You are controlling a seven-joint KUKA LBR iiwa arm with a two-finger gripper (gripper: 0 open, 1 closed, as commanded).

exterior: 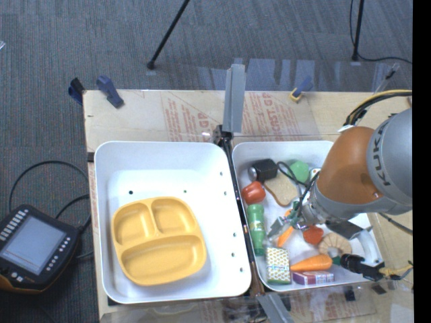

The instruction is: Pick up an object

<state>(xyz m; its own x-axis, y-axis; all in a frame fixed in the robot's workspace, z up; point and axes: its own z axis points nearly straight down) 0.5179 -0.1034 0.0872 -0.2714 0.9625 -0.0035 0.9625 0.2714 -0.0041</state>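
Observation:
My gripper is low in the right bin, over the middle of a pile of toy food. A small orange piece lies just below it and a red-orange round item sits to its right. To the left stand a green bottle and a red tomato. A carrot, a checkered box and a pink box lie near the front wall. The arm's orange band hides the bin's right part.
The left bin holds a yellow divided tray. A black item and a green item lie at the back of the right bin. A grey post rises behind the bins. A teach pendant lies on the floor at the left.

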